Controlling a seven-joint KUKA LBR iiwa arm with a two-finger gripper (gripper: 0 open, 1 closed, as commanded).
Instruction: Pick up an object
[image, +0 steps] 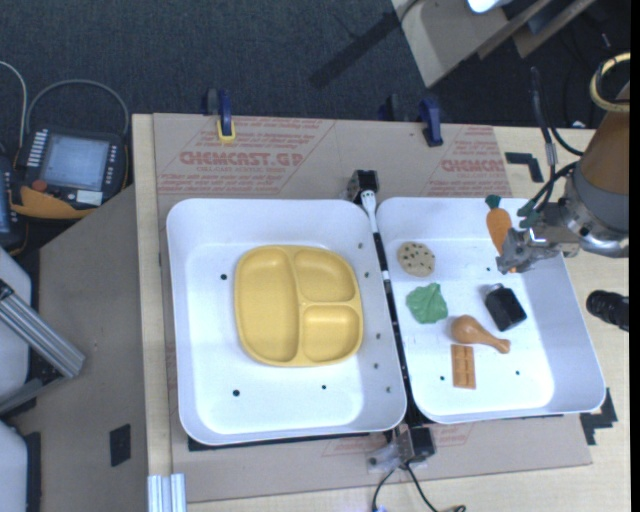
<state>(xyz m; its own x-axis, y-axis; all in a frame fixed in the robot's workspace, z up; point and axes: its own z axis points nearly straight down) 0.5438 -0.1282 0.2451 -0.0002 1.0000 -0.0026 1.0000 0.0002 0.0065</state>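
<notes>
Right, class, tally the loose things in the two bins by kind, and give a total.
Plate: 1
Toy food: 5 (cookie, leaf, drumstick, carrot, strip)
Black block: 1
Total: 7

Cropped the arm (606, 185) at the right edge, leaving its upper links out of frame. Covered the lower end of the carrot (497, 226) with the claw (510, 263), so could not judge contact between them. Hid the far right rim of the right bin (545, 365) beneath the wrist. Could not resolve the dark spots on the cookie (416, 259), too small to identify. Cut the grey rail (40, 335) at the left edge and the cable (387, 492) at the bottom edge. Could not read the blurred screen of the pendant (72, 160).
</notes>
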